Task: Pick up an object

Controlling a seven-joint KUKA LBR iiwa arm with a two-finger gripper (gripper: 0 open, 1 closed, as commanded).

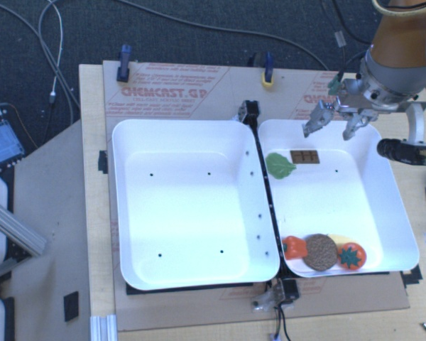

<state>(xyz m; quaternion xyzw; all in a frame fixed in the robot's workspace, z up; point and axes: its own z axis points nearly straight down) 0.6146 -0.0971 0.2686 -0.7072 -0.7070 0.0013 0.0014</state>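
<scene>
Your gripper (334,121) hangs with its two fingers spread apart and nothing between them, above the far rim of the right bin (390,190). Above it you see the grey wrist and the orange band of the arm (403,27), which comes in from the upper right.

Just below the fingers, on the bin floor, lies a brown chocolate bar (304,157), with a green leaf (279,165) just beside it toward the divider. Both sit apart from the gripper.

Along the near wall of that bin you have a cluster: a red-orange piece (294,247), a round brown cookie-like disc (321,252) touching it, a sliver of yellow (339,239) behind the disc, and a red tomato with a green top (352,256).

The left bin (128,190) stands alongside, the two rims meeting. Both rest on a cardboard sheet (177,91) clamped at its far edge.
</scene>
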